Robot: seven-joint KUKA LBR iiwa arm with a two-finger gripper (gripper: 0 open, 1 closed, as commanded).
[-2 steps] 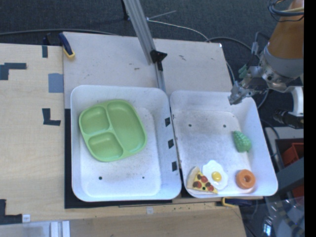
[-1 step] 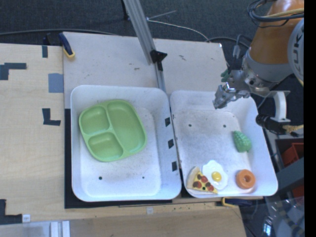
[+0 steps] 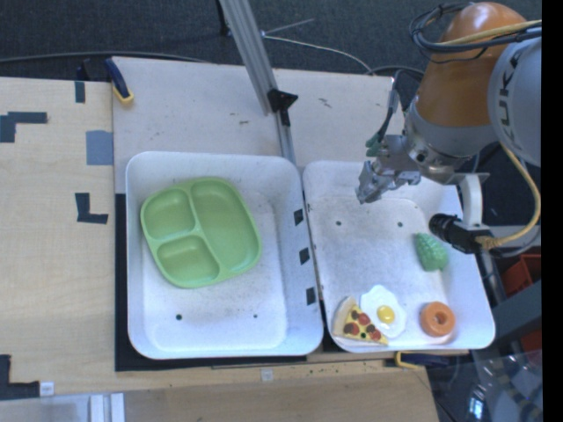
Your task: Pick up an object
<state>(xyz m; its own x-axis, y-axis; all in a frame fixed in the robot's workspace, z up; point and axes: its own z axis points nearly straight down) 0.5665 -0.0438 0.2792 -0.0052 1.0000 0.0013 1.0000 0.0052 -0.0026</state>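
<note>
A: Objects for picking lie in the right bin (image 3: 347,236): one pizza slice (image 3: 359,322), one fried egg (image 3: 384,309), one orange ring like a doughnut (image 3: 437,319) and one green leafy piece (image 3: 431,251). That makes four, the first three bunched along the near edge, the green one by the right wall.

B: Any writing?

A: Part of a name in dark letters on the grey arm (image 3: 519,86) at the right edge, too cut off to read with certainty. I cannot read anything else.

B: How does the arm stand?

A: It reaches in from the right, orange band uppermost, wrist turned down over the far part of the right bin. The gripper (image 3: 373,185) hangs above bare bin floor, well apart from all four pieces. I cannot tell how far the jaws are parted; nothing shows between them.

B: And the left bin (image 3: 211,323)?

A: One green divided tray (image 3: 201,232) with three compartments. Both bins sit side by side on the desk (image 3: 53,253).
</note>
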